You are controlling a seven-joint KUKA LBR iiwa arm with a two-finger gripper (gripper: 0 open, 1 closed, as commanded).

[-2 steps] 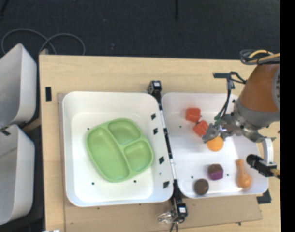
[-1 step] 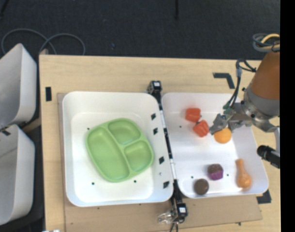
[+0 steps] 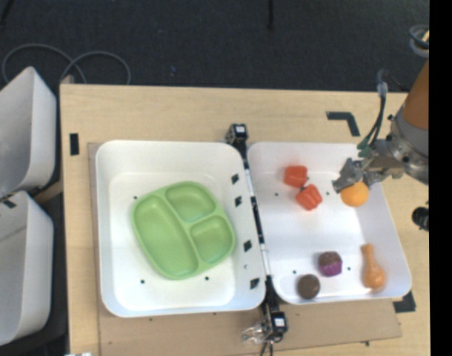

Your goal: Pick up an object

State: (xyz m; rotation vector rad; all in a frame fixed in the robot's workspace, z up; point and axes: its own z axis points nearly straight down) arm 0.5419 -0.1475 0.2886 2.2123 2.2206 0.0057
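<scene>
Over the right bin (image 3: 393,221), from the slanted overhead camera: gripper (image 3: 353,188) at the end of the grey arm (image 3: 404,154), closed on a small orange ball (image 3: 354,194) near the bin's far right side. Below and left: two red blocks (image 3: 302,187) just beside each other; near the front wall, a purple piece (image 3: 330,263), a brown ball (image 3: 308,286), an orange carrot-shaped toy (image 3: 372,267). Left bin (image 3: 111,288): green divided plate (image 3: 184,228).

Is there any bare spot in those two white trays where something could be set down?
Right bin: bare middle floor between the red pieces above and the purple ball below. Left bin: just a margin around the green plate. It's crowded around the orange ball under the gripper.
</scene>
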